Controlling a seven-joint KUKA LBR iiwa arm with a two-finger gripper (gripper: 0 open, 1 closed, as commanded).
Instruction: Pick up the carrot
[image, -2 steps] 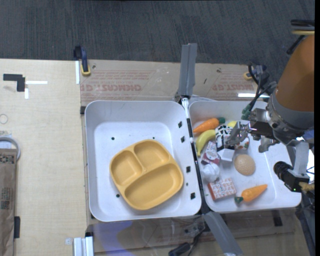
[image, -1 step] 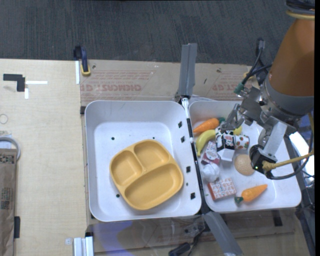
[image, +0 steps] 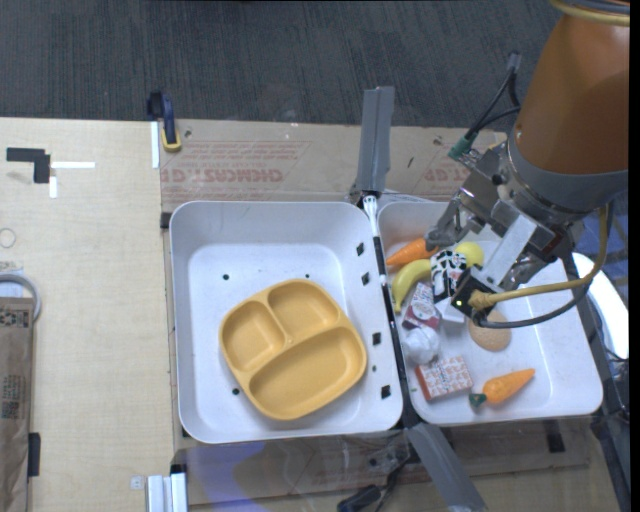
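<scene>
The carrot lay flat on the floor of the right bin, near the front corner. Its green end pointed at a small red box just beside it. Nothing was holding the carrot and nothing touched it from above.

The hand hung over the back part of the same bin, well apart from the carrot. It was above a heap of little things: a banana, a black and white toy and an orange thing by the bin wall. That orange thing could have been a second carrot, but I could not be sure. The big arm hid most of the hand, so I could not tell if the hand was apart or together, or if it had got anything.

A round brown cookie sat between the heap and the carrot. The left bin held a yellow plate. Both bins stood on the bench.

So I think the job was not done yet. The carrot had not been lifted. The hand would have to get over to the front of the bin, go down on the carrot, squeeze it and lift it
</scene>
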